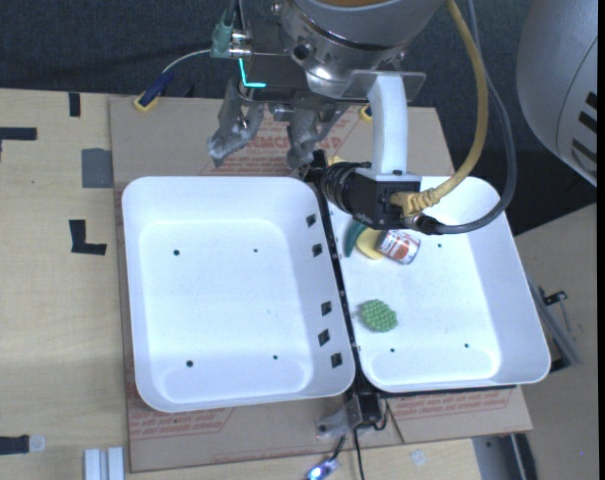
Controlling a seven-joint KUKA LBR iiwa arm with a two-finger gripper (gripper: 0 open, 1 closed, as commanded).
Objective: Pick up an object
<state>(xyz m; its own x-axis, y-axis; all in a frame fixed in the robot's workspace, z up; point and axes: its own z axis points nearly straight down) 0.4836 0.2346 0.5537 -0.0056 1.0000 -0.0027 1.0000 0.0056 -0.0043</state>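
My gripper [265,145] hangs above the far rim of the left bin [222,388], its two metal fingers [230,140] spread apart with nothing between them. In the right bin [482,363] a green bumpy ball [378,315] lies near the divider. A small white can with a red label [400,246] rests at the bin's far end. Beside it a green and yellow object [360,238] is partly hidden under a black fitting.
A black cylindrical fitting [367,193] with a yellow hose [477,118] hangs over the far left part of the right bin. The arm's large body [372,8] fills the top centre. Cardboard [172,138] lies under both bins.
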